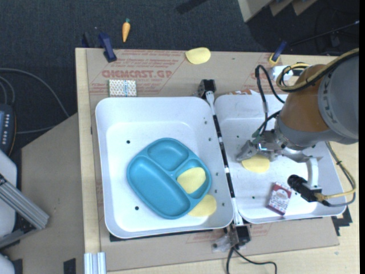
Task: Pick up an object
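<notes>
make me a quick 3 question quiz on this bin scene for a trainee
1. True or false: the blue divided plate lies in the left bin.
2. Which item lies in the right bin nearest the front edge? A) red and white packet B) orange carrot C) blue clip
3. What yellow thing lies right under the gripper?

Key
1. True
2. A
3. A flat yellow piece on the right bin's floor
</notes>
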Available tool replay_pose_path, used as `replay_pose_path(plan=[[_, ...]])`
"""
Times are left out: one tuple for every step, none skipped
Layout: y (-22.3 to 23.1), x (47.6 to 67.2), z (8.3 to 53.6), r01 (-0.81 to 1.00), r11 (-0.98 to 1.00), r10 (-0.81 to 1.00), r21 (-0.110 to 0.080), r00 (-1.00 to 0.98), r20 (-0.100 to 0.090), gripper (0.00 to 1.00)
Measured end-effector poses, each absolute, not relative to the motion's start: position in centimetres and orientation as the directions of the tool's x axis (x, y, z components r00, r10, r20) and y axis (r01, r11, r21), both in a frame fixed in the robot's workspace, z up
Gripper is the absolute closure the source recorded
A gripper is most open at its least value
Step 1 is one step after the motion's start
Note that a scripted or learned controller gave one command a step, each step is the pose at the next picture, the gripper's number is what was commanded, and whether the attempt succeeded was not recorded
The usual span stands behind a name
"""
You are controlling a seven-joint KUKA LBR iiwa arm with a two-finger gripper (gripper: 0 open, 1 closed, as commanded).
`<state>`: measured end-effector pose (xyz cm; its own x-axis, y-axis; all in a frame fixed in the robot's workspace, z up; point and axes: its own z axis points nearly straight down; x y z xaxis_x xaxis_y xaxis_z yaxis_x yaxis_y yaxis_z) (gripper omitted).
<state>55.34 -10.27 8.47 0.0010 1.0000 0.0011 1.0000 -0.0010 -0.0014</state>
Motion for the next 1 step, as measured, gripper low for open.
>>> replay_pose_path(plan=[[-10.44,53.95,8.44,1.0,0.0,1.0,-0.002,0.0,0.001,0.0]])
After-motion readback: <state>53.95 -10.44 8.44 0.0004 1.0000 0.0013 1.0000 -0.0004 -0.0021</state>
